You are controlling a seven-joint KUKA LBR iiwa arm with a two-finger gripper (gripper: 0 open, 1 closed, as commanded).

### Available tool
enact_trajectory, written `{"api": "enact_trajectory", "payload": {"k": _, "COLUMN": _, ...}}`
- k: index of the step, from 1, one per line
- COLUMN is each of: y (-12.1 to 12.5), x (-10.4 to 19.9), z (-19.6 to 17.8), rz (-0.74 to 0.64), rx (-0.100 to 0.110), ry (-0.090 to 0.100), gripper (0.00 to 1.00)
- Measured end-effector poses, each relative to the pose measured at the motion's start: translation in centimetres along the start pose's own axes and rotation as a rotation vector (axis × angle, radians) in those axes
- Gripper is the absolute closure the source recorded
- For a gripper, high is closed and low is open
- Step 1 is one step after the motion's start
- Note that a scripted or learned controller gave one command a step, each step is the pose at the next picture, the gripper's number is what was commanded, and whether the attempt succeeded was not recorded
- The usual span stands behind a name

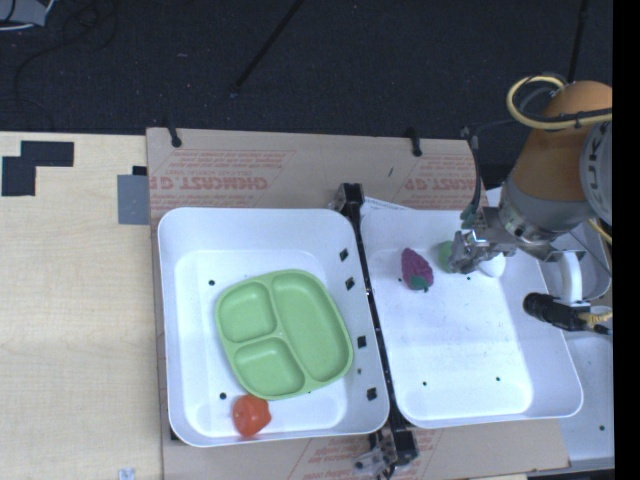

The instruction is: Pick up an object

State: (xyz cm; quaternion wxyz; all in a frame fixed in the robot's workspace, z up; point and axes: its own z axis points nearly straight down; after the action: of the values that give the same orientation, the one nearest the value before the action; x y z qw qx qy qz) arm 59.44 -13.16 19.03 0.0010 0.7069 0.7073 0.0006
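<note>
**One purple object, just left of the gripper**

One arm point(560, 168), grey with an orange band, enters from the right of the camera view and reaches over the upper part of the right-hand bin point(470, 368).

Item 1, gripper point(465, 253). Located above the upper middle of the right bin's floor. The metal end is small and blurred against the white; whether it is released or clenched cannot be told from this view, and nothing can be seen grasped in it.

Item 2, purple object point(416, 266). Small, oval, with a touch of green at its lower end. It lies on the floor of the right bin, in the upper left part, near the divider between the two bins. Its long axis runs roughly from upper left to lower right in the view. It sits just beside the gripper, to the gripper's left and very slightly lower in the picture; contact cannot be confirmed.

Item 3, green tray point(285, 333). Three compartments, lying flat in the left bin point(190, 368).

Item 4, red-orange object point(251, 415). Near the lower edge of the left bin, just below the tray.

Assessment: the purple object is judged the likeliest target, being far nearer the gripper than anything in the left bin. The coming move would call for a short shift leftward, then a descent, closing across the object's narrow width.
</note>
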Motion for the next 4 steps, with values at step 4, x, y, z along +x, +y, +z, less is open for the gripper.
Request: {"api": "enact_trajectory", "payload": {"k": 4, "y": -0.7, "x": 15.6, "z": -4.8, "rz": -0.003, "rx": 0.005, "ry": 0.003, "gripper": 1.0}}
